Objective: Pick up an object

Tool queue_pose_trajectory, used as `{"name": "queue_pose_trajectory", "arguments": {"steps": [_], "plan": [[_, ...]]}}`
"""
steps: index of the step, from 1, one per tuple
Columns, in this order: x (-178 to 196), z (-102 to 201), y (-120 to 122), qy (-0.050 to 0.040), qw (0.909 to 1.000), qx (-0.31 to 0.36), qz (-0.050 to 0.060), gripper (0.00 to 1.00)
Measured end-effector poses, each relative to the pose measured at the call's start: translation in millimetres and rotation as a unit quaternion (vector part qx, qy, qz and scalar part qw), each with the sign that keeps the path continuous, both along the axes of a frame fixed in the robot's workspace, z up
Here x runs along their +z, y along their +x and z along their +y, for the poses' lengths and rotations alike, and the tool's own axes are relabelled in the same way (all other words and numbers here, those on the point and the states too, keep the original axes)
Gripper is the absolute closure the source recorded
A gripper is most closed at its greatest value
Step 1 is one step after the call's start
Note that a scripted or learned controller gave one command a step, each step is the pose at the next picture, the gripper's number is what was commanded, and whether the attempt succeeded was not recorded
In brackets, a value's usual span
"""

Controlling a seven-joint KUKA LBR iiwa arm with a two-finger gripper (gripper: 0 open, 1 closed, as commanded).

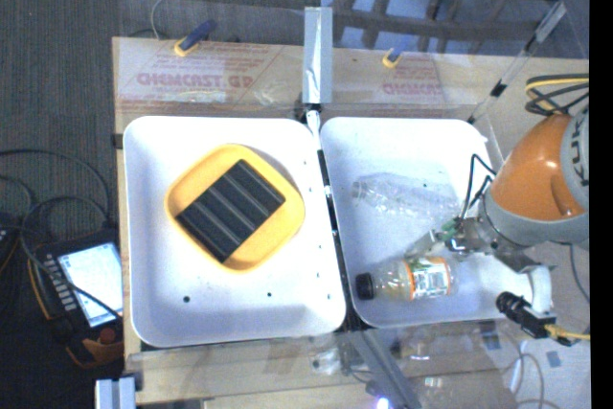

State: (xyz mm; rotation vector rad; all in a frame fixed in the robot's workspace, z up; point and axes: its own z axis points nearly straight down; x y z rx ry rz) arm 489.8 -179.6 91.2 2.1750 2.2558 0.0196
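Camera view, looking down at a slant. Two shallow white plastic bins side by side on a pale wooden counter (pixel 134 101); faint red lettering on its boards, not readable.

Left bin (pixel 153 302): a rounded yellow tray-like object (pixel 236 206), glossy, with a black ribbed square insert, set diagonally near centre.

Right bin (pixel 402 134): a clear crumpled plastic bottle (pixel 397 196), hard to make out against the white, at centre. At 6 o'clock a plastic bottle (pixel 407 281) lies on its side, black cap toward 9 o'clock, orange-and-white label, writing too small to read.

Gripper (pixel 450 239) just above that bottle's 3 o'clock end, beneath the arm's orange band (pixel 536 172); cannot tell how it is set.

Dark grey carpet all round; cables and a handheld screen (pixel 81 278) at 8 o'clock, chair legs at 1 o'clock.
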Motion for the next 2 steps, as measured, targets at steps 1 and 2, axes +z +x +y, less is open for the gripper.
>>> {"name": "queue_pose_trajectory", "arguments": {"steps": [1, 2], "plan": [[10.5, 0.5, 1.7, 0.0002, 1.0000, 0.000, -0.002, 1.00], [144.9, 58.7, 52.6, -0.0027, 0.9986, 0.053, 0.006, 1.00]]}}
